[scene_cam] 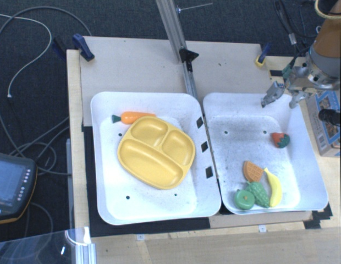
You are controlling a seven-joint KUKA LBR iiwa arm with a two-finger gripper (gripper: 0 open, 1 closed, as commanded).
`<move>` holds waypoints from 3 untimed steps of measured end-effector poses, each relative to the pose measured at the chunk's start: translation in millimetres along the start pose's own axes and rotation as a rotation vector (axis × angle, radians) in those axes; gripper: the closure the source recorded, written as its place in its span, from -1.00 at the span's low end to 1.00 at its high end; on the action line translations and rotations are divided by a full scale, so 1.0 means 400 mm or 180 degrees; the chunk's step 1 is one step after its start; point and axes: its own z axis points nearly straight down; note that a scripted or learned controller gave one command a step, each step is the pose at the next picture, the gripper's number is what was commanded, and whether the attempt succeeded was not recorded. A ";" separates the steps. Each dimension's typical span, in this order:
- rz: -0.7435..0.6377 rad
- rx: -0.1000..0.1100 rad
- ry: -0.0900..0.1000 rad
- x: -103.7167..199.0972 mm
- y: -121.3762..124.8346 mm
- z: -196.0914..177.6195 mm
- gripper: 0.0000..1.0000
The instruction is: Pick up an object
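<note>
White plastic forms both bins. Left bin [104, 202]: a yellow divided tray [156, 152] lies in the middle, with a toy carrot [133, 116] at its upper left edge, touching or just beside it. Right bin [313, 186]: a small red-and-green toy strawberry [280, 139] lies near the right wall; toward the near corner cluster an orange slice-shaped toy [252, 171], a yellow toy banana [274, 187], a green knobbly toy [259, 193] and a round green toy [244, 199], touching one another. My gripper [281, 96] hangs over the far right edge of the right bin, my fingers [269, 97] spread apart with nothing between them, well apart from the strawberry.
</note>
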 end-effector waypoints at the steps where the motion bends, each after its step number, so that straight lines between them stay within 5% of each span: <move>1: 0.0000 0.0001 -0.0001 0.000 0.000 0.000 -1.00; 3: 0.0000 0.0020 0.0005 0.035 0.005 0.277 -1.00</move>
